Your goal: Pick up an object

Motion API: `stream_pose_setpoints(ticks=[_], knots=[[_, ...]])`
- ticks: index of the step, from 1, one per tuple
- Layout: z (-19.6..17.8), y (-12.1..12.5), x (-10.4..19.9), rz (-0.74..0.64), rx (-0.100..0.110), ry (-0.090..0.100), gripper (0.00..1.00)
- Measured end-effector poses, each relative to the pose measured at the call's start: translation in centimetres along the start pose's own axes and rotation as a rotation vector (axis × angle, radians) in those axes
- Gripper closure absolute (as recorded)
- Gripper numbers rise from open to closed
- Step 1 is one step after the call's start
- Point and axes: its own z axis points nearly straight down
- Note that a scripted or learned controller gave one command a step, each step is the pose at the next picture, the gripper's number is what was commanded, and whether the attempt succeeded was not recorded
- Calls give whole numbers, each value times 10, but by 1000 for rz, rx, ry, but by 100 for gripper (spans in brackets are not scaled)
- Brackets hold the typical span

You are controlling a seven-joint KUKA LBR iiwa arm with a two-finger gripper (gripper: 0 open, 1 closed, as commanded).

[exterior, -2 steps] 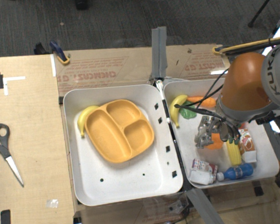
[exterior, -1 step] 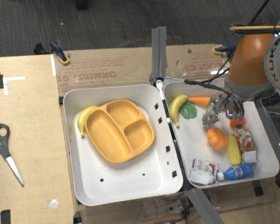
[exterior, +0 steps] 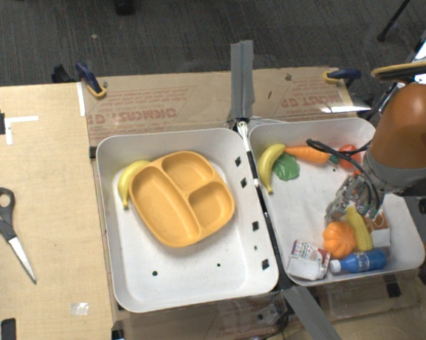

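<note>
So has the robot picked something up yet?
Not yet, it seems. The gripper is down in the right bin, just above the orange pumpkin and yellow corn. Everything there looks to be resting in the bin. Grabbing and lifting are left.

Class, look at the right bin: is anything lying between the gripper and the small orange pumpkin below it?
Nothing visible does. The gripper hangs directly above the orange pumpkin in the right bin, with bare bin floor between. A yellow corn-like piece lies against the pumpkin's right side, crowding a grasp.
</note>
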Motion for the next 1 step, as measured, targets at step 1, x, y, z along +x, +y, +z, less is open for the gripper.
stream_pose_setpoints(ticks=[1], knots=[[-130,45,39,-187,-1,-2,100]])
